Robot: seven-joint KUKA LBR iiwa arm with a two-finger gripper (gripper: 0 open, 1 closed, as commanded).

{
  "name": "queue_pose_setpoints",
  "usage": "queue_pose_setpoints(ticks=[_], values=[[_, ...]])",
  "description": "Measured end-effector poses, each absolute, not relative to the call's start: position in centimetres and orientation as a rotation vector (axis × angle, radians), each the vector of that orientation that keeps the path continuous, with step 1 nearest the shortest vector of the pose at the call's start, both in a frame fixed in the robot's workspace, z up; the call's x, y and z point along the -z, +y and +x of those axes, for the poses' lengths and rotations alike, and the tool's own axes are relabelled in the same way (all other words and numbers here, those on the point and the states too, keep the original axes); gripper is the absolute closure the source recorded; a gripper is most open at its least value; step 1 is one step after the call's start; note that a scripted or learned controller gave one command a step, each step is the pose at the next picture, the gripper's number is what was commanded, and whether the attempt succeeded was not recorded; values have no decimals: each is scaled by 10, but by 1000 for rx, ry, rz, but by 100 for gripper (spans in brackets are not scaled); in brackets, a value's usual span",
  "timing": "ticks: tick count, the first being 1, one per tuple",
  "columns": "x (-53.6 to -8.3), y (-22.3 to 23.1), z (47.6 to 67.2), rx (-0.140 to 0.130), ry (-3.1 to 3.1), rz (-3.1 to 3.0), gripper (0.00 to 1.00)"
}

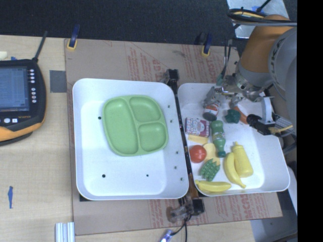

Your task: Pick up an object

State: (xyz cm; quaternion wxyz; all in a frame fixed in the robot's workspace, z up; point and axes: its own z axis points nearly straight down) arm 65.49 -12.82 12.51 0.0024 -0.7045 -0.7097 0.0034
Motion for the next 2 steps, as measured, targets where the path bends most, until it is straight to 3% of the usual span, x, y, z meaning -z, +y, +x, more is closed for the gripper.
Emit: queue_pose_setpoints(ticks=[1, 2], values=[[-92, -93, 656, -8, -2227, -2211, 0], [-102, -94, 656, -11, -2229, -2209, 100]])
